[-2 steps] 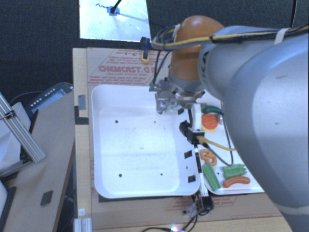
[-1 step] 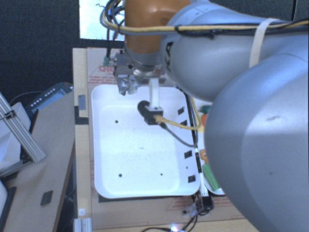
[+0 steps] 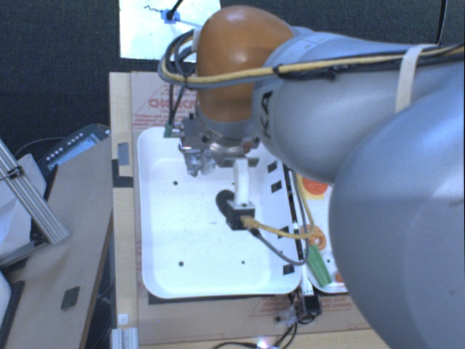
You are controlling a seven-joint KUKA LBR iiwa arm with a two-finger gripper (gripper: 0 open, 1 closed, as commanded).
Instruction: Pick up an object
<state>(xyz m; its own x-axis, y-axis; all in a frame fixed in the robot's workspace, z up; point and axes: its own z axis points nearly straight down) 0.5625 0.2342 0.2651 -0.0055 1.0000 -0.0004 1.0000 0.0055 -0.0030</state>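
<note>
Grey arm [image 3: 363, 158] comes in from the right and covers most of the right bin [image 3: 336, 288]. Orange band [image 3: 232, 57] sits above the wrist, which points straight down.

Pincer [image 3: 195, 164] hangs low over the far part of the left bin [image 3: 174, 260], near its back rim. Its tip is small and partly shadowed by the wrist, so I cannot tell whether it is released or clenched. Nothing can be seen in its grasp.

Candidate things lie in the right bin, in the narrow strip visible beside the arm. An orange object [image 3: 317, 188] sits at the arm's edge, mostly hidden. A green object [image 3: 318, 266] lies tilted near the front rim. Both are well apart from the pincer, across the divide between the bins.

Both bins rest on a cardboard sheet [image 3: 145, 100] on the bench [image 3: 73, 253]. A white paper [image 3: 156, 20] is pinned on the dark backdrop behind.
</note>
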